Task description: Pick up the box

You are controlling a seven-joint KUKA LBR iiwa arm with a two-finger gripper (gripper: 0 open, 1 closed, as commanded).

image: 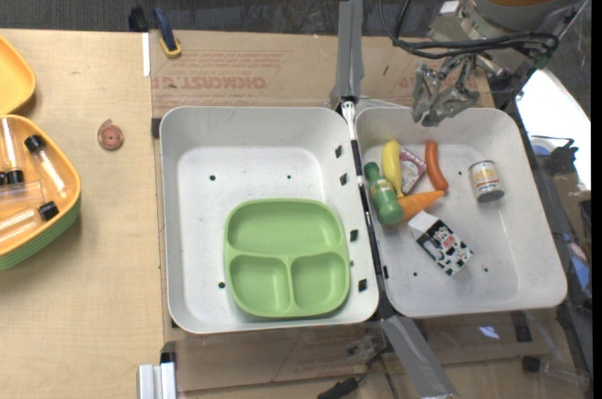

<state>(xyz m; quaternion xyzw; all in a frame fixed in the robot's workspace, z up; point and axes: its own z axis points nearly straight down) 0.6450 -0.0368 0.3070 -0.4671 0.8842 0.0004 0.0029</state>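
Well, the box (442, 245), black and white, lies flat and slantwise near the middle of the right bin (527, 289), with bare white floor open on its right and toward the bin's near rim. Up-left of the box, close by, an orange carrot (420, 199) and a green bottle (382, 196) crowd it; beyond those sit a banana (391, 156), a packet (412, 169) and a sausage (434, 165). A small can (485, 180) stands up-right of the box, well apart. The gripper (443, 103) hangs above the bin's far rim, far from the box, its fingers spread a little and holding nothing. A green tray (287, 254) fills much of the left bin (188, 143).
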